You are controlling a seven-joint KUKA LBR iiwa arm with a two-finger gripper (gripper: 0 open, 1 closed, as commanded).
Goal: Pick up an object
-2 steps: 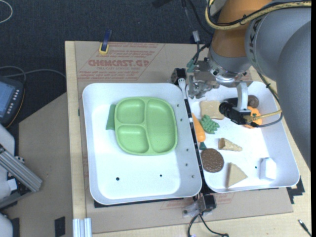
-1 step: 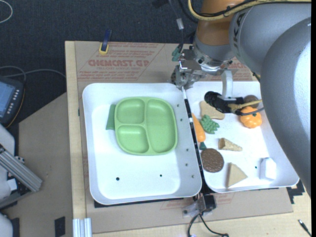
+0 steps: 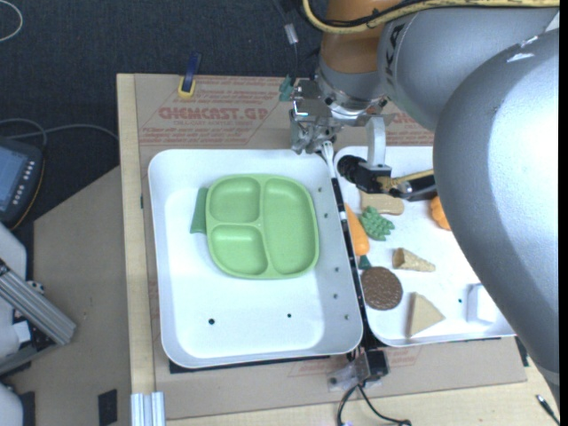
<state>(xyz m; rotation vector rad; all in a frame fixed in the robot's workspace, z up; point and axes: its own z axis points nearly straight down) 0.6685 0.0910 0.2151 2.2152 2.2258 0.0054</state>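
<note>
No single object is named, so the candidates come first. Most are lying in the right bin (image 3: pixel 461 331): a round brown cookie-like disc (image 3: pixel 382 288), a tan wedge (image 3: pixel 424 315) just beside it, and a smaller pale wedge (image 3: pixel 414 261) above them. A green leafy toy (image 3: pixel 376 225) is lying further up, an orange carrot-like piece (image 3: pixel 357 234) is resting by the wall between the bins, and a tan slab (image 3: pixel 382 206) is sitting behind the green toy. A second orange piece (image 3: pixel 439 212) is peeking out beside the arm. In the left bin (image 3: pixel 169 238) a green divided plate (image 3: pixel 263 226) is lying flat near the middle, with bare white floor around it.

The claw (image 3: pixel 311 138) is hanging at the far rim of the left bin, near the corner where the two bins meet. It is sitting apart from the plate and well apart from the disc and wedges. Whether it is spread or pressed together cannot be told from this angle, and no object is showing in its grip.

The grey arm (image 3: pixel 479 78), with its orange band (image 3: pixel 364 16), is reaching in from the right and covering part of the right bin. Both bins are resting on the tan counter (image 3: pixel 222 105).

Judging by this, the pick is not yet done. Every object is lying in a bin, and choosing one, descending, closing and lifting all appear to be left.
</note>
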